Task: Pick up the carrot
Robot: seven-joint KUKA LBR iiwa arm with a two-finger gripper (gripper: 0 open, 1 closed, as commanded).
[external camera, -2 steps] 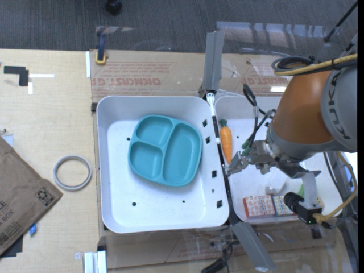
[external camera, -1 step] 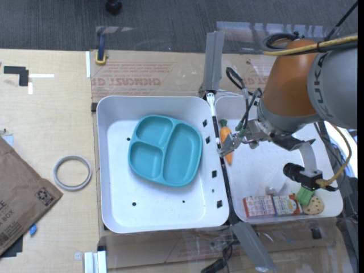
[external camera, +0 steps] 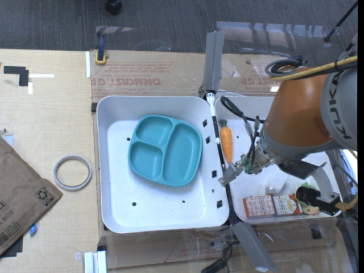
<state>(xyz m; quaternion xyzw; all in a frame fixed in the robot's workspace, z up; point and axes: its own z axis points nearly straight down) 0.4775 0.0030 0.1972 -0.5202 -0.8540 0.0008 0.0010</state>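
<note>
orange carrot [external camera: 226,143] with a green top, teal divided plate [external camera: 165,150], white bins [external camera: 108,169], tan desk [external camera: 40,124].

Bright even overhead light, soft shadows, sharp focus, slight glare.

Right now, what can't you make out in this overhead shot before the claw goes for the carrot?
- Claw: small and cluttered with cables in the camera view; open or shut cannot be told.
- Right bin: most of its floor is hidden under the arm.
- Carton: label print too small to read.
- Carrot: whether it touches the bin wall is unclear.
</note>
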